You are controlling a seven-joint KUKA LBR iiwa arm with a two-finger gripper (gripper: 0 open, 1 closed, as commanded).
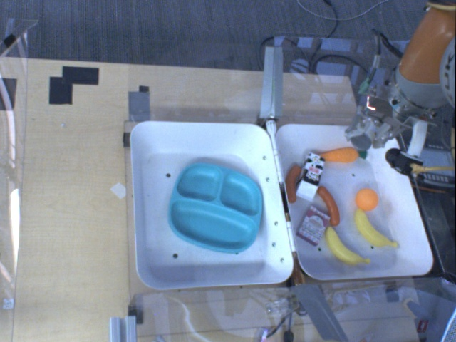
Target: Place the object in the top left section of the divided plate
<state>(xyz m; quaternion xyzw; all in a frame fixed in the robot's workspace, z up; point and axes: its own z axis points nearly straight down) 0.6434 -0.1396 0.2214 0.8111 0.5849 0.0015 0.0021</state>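
Blue divided plate [216, 206] sits in left bin [149, 262], sections bare; carrot [341, 155], orange ball [367, 199], two bananas [345, 247] lie in right bin [417, 258]; end effector [370, 135] hovers beside carrot at bin's far edge, grip state: cannot tell

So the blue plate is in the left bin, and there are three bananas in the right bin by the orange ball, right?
Almost. The camera view shows two bananas, not three: one banana just below the orange ball and another banana beside it. The rest is right: the blue plate lies in the left bin, and the fruit is in the right bin.
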